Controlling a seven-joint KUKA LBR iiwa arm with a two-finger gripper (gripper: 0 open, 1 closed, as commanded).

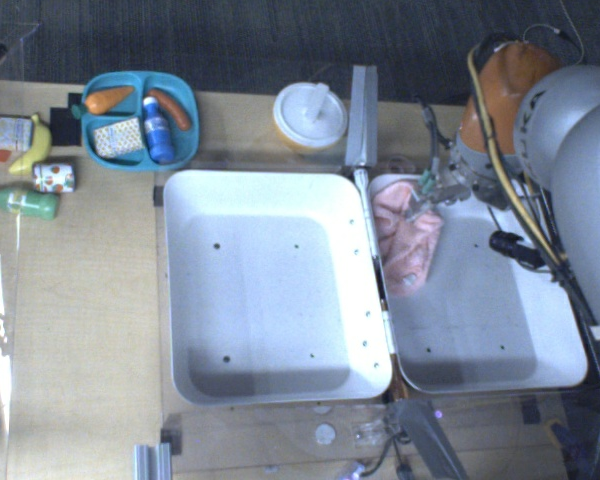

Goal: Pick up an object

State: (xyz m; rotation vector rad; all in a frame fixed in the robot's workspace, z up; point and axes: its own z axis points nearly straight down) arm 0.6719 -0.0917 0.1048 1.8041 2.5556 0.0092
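A crumpled pink cloth (408,236) lies in the far left corner of the right bin (500,338), against the wall shared with the left bin. My gripper (427,190) is down at the cloth's upper right edge, touching or just above the fabric. The grey arm with its orange band (510,83) reaches in from the right and covers the bin's far right corner. The cloth rests on the bin floor, not lifted.
The left bin (270,288) sits beside it. Behind the bins stand a white lidded cup (310,115) and a blue divided tray of toy food (140,120). A banana, a can and a green bottle (20,202) lie at far left. Cables hang along the arm.
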